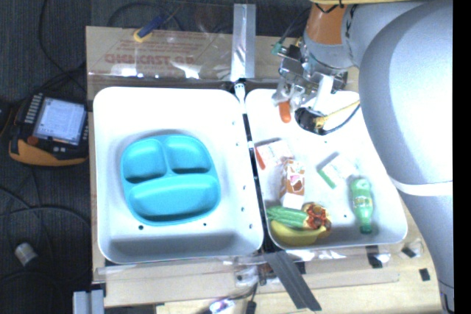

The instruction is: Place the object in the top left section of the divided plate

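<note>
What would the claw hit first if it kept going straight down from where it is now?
Probably the bare white floor at the far end of the right bin, since the claw, with something small and orange at its tip, points there. Depth is unclear.

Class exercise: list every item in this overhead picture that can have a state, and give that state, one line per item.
Blue divided plate: flat in the left bin, nothing in any section.
Green bottle: lying on its side in the right bin.
Banana: lying at the right bin's front edge.
Orange object: just below the gripper; held or not, cannot tell.
</note>
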Controlling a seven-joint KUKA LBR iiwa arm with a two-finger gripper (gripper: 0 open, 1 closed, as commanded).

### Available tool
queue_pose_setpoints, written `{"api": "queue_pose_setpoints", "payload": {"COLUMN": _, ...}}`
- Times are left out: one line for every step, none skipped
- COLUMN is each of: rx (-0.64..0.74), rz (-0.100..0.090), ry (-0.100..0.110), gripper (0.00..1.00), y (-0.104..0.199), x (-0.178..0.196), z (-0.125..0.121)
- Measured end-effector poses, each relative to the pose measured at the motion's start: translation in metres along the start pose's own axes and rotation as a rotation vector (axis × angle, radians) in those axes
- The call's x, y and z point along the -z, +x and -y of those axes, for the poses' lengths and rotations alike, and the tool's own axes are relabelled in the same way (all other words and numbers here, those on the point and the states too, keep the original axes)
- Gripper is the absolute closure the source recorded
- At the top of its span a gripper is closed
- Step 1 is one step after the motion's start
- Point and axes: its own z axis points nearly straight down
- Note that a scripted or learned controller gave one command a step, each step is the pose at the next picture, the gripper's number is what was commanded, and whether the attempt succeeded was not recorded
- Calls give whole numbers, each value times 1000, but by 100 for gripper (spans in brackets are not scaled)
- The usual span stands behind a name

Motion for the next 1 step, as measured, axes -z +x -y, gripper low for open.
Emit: {"api": "queue_pose_setpoints", "payload": {"rx": 2, "rz": 8, "ry": 6, "gripper": 100, "y": -1, "x": 6, "z": 1}}
